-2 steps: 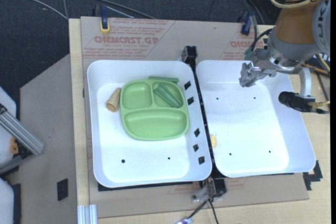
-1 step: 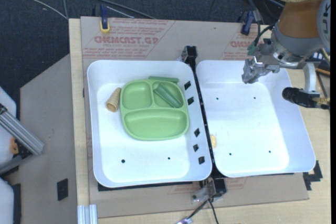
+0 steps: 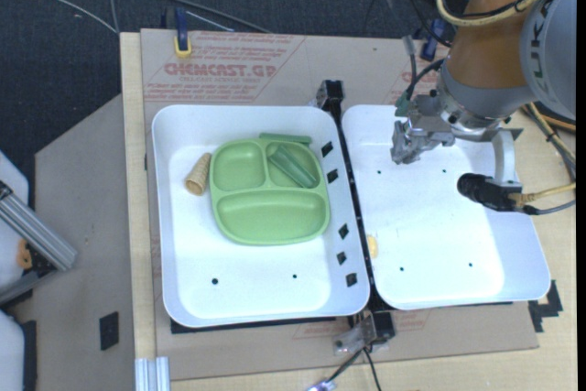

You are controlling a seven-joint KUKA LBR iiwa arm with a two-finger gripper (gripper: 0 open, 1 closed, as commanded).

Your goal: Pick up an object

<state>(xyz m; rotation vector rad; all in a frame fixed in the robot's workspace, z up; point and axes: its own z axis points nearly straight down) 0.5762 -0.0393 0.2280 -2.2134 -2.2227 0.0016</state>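
Over the right bin (image 3: 513, 279), near its far left corner, the gripper (image 3: 408, 145) hangs on the grey arm (image 3: 499, 23) with its orange band; whether the fingers are open or closed I cannot tell, and nothing is visibly held. The candidates for picking lie in the left bin (image 3: 174, 197): a green divided plate (image 3: 265, 197) at its centre, a darker green piece (image 3: 293, 165) lying across the plate's far right compartment, and a small tan cone (image 3: 197, 174) touching the plate's left edge. A tiny yellowish bit (image 3: 372, 244) sits at the divider between the bins. The risk, in my judgement, is that a descent from this spot closes on bare bin floor. The plate looks wide, shallow and smooth, so the fingers could slip off its rim, and the cone might roll away when nudged
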